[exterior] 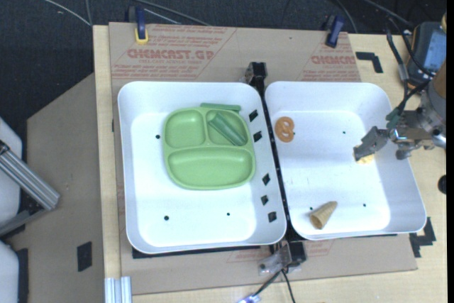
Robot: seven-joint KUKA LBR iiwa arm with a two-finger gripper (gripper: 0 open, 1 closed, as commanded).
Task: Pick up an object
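In the right bin [397, 195] lie a brown pretzel [284, 129] at the upper left, a tan ice-cream cone [322, 213] near the front wall, and a small yellow piece [365, 159] toward the right. My gripper [368, 146] reaches in from the right and hangs right over that yellow piece, partly covering it. The left bin [142, 209] holds a green divided plate [208, 148] with a green pod-like object [228, 128] in its upper right compartment.
Both bins rest on a brown cardboard sheet [177, 50] held by blue and yellow clamps [141, 25] at the back. Black clips [256, 72] join the bins along the middle. A metal rail [25, 174] stands off the bench at the left.
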